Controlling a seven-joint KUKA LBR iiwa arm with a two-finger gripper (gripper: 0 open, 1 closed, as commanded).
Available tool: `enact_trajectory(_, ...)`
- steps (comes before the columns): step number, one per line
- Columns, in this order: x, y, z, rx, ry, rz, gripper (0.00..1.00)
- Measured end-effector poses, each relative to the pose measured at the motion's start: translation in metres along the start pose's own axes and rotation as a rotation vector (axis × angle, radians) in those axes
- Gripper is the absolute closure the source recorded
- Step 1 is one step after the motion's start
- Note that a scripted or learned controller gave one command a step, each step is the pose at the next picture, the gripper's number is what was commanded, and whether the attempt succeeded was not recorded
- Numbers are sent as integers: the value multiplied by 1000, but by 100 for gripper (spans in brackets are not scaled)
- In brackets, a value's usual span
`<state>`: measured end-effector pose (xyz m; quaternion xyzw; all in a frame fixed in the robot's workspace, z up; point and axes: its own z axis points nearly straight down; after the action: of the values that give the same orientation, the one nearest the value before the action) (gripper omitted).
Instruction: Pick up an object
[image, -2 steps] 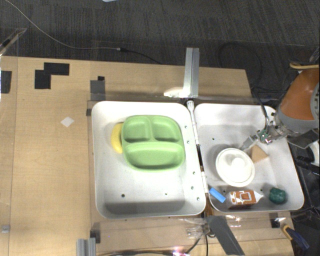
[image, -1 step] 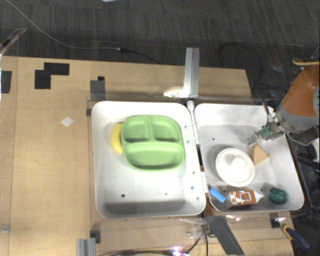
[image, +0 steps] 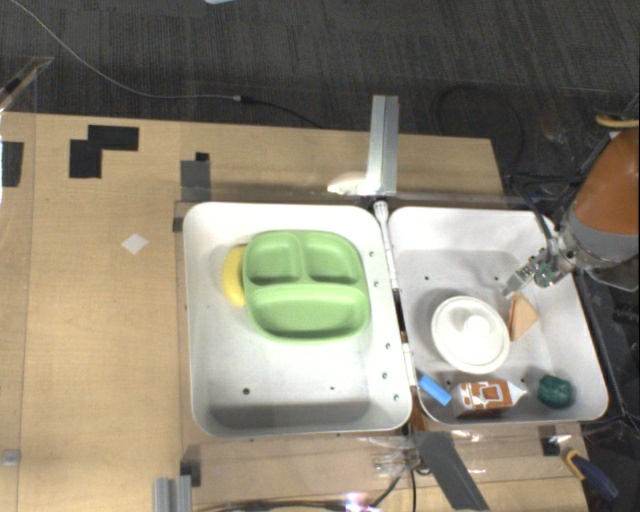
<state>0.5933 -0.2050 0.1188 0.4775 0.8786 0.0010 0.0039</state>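
Note:
My gripper (image: 532, 274) hangs over the right side of the right bin (image: 450, 235), just above a tan wedge-shaped piece (image: 522, 319). A white round bowl (image: 469, 331) sits in the middle of that bin, left of the wedge. Along the bin's front wall lie a small blue piece (image: 433, 390), a brown and orange carton (image: 486, 396) and a dark green lump (image: 555, 391). In the left bin (image: 290, 400) a green divided plate (image: 303, 283) rests partly over a yellow thing (image: 232, 279). Nothing shows in the gripper's grasp.
The arm's orange band (image: 612, 190) and grey wrist (image: 600, 240) lean in over the right bin's right wall. A metal post (image: 384, 145) stands behind the seam between the bins. Cables (image: 400, 470) lie at the bench's front.

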Motion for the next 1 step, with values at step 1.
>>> enact_trajectory(1, 3, -6, -12, 1, 1, 197, 100)
